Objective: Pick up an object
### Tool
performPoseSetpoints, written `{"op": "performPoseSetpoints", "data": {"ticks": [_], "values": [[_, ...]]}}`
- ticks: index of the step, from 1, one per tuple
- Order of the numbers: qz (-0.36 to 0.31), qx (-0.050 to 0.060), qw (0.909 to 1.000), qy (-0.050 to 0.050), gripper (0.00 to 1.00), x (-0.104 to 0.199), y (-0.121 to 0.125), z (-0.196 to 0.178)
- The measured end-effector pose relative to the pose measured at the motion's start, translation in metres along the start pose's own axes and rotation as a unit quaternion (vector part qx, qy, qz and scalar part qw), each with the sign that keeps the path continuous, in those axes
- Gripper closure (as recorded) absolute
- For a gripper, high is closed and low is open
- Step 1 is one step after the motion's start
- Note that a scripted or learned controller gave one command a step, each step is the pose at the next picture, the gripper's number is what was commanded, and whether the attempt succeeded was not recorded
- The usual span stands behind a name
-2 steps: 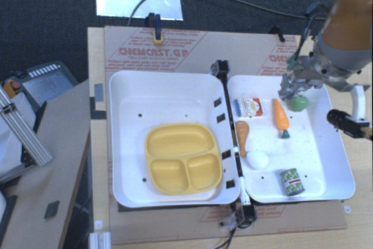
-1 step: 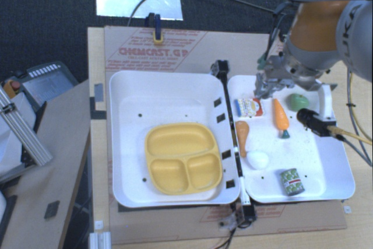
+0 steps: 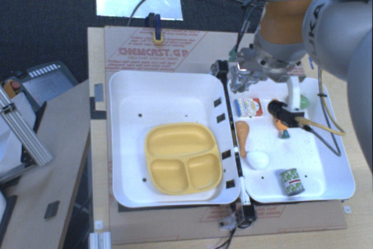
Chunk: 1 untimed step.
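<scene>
My gripper (image 3: 239, 83) hangs over the back left corner of the right bin (image 3: 326, 183), close to the divider between the bins. Just in front of it lies a small white packet (image 3: 248, 107) with red and green print. An orange carrot-shaped toy (image 3: 242, 134) lies along the bin's left wall, with a white egg (image 3: 257, 159) in front of it. A small green can (image 3: 292, 181) lies on its side near the front. A small orange and teal piece (image 3: 283, 127) sits mid-bin. Nothing shows between the fingers.
The left bin (image 3: 128, 96) holds a yellow divided plate (image 3: 182, 157) in its front half. A green bit (image 3: 304, 102) shows at the back of the right bin, partly hidden by the arm. The grey arm covers the right bin's back right.
</scene>
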<state>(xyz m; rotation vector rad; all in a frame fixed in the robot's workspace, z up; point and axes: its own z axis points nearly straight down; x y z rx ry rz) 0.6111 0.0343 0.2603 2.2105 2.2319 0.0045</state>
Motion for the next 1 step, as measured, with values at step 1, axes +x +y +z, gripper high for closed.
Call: {"op": "performPoseSetpoints", "data": {"ticks": [1], "values": [[0.000,0.000,1.0000,0.000,1.00,0.0519,0.0010,0.0064]]}}
